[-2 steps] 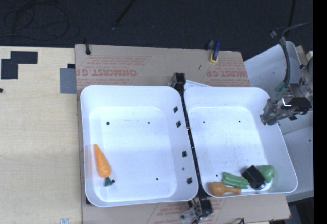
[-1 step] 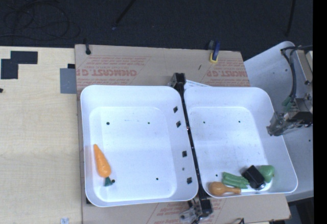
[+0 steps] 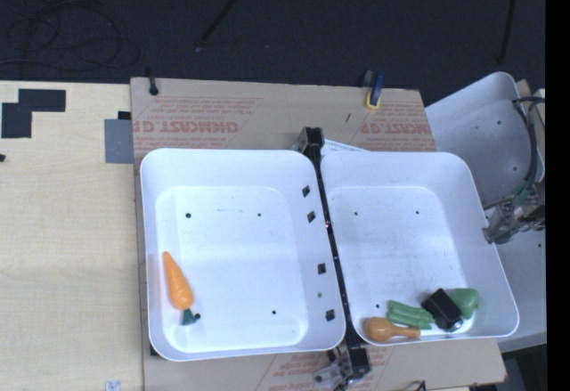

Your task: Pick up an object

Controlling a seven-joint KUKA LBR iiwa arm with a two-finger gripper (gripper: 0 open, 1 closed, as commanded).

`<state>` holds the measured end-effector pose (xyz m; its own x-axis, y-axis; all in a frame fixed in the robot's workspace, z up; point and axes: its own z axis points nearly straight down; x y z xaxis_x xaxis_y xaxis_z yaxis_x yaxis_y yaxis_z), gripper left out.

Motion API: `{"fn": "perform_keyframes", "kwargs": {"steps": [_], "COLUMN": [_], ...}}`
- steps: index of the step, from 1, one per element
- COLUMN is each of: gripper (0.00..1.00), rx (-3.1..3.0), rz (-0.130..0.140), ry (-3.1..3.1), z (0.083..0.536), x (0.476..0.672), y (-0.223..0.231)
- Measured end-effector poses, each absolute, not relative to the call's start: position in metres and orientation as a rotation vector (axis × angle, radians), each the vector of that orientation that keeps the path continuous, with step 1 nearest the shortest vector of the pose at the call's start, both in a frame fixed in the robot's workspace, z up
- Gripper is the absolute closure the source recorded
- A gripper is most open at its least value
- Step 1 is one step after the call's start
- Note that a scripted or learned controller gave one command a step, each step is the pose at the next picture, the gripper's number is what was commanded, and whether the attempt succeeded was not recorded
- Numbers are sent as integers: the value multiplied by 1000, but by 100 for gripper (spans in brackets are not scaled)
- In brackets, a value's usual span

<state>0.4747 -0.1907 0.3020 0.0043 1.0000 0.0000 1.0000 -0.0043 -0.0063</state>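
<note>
R bin (image 3: 405, 168) near edge: orange gourd-like toy (image 3: 388, 329), green pod (image 3: 410, 314), black block (image 3: 442, 308), green pc (image 3: 464, 299), clustered at near-R corner | L bin (image 3: 223, 162) near-L corner: carrot (image 3: 177, 282) | gripper (image 3: 509, 222) just off R bin's R edge, jaw state can't tell

The right white bin (image 3: 401, 238) lay just beside the gripper (image 3: 508, 224). The left white bin (image 3: 232, 238) sat farther from it, past a black divider (image 3: 325, 238). Printed cardboard (image 3: 223, 118) lay under both bins, with a blue-and-yellow clamp (image 3: 374, 91) on its far edge. The wooden bench (image 3: 62, 247) lay farthest from the gripper.
</note>
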Motion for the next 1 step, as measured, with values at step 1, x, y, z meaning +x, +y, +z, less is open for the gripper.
{"fn": "perform_keyframes", "kwargs": {"steps": [1], "gripper": [100], "rx": [-2219], "rz": [3], "ry": [-2221], "z": [274], "x": [518], "y": [-190]}}
